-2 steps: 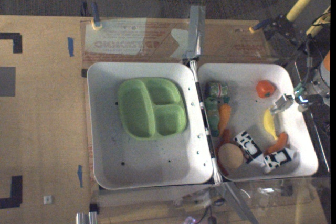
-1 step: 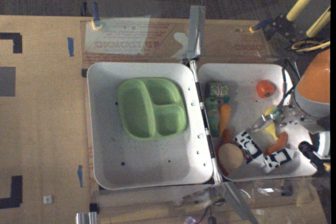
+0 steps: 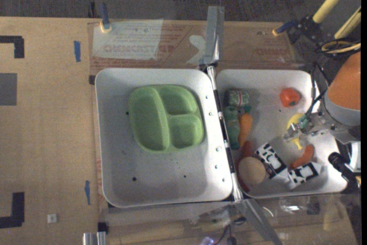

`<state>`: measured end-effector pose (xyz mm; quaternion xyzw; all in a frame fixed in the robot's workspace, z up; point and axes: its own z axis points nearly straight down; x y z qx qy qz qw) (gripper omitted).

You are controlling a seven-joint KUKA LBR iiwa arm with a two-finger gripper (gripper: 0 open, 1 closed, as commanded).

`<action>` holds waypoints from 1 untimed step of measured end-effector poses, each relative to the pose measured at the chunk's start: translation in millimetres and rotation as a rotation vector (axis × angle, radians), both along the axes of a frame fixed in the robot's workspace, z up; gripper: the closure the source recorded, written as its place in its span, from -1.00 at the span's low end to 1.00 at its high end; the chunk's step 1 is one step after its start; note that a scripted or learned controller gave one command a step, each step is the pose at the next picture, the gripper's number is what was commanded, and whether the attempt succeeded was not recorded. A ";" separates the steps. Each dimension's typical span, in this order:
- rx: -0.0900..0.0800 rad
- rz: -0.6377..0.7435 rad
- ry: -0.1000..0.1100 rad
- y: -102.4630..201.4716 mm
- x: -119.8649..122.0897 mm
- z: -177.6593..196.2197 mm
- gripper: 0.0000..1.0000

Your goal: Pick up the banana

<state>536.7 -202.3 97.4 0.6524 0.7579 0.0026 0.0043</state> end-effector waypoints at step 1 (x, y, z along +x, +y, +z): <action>0.001 -0.123 0.008 74.1 26.4 170.9 1.00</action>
